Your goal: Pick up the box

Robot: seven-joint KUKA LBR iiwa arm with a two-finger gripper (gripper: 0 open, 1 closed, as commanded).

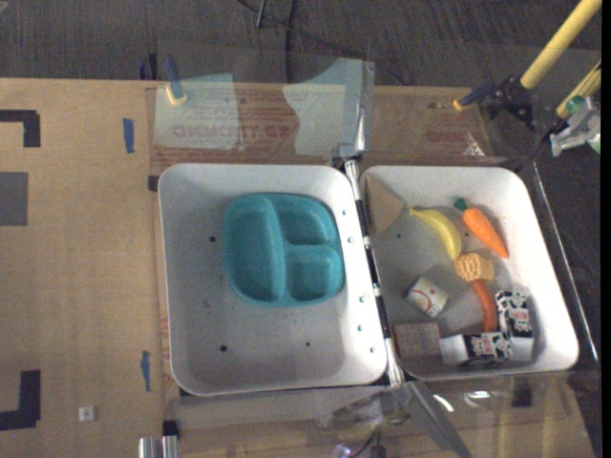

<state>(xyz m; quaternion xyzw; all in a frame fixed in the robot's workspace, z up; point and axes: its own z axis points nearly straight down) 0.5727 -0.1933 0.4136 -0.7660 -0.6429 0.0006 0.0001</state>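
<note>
On the far left of the bench (76, 256), brown board lies bare apart from black corner marks and a few strips of blue tape (128, 134). Next comes the left bin (191, 351), and in its upper middle a teal divided plate (282, 248) lies flat, well away from the bin's walls.

Across the seam where the two bins meet is the right bin (535, 208), crowded with toy food. A banana (439, 229) curves across the upper middle, with a carrot (485, 232) just to its right, slanting down toward the right wall. Below them is a small knobbly yellow piece (474, 267), and under that an orange-red piece (485, 303). Left of these, a small white cup (427, 296) lies tilted on its side.

The box (417, 339), small and brown, sits in the right bin's lower left part, near the front wall and just below the cup. Touching or nearly touching its right side is a black-and-white patterned carton (487, 347) lying on its side, and a second such carton (513, 313) stands just above that one's right end.

Beyond the right bin's upper right corner, a yellow pole (563, 31) slants up off the bench.

How my fingers stand, and how the box lies relative to them, I cannot tell.
</note>
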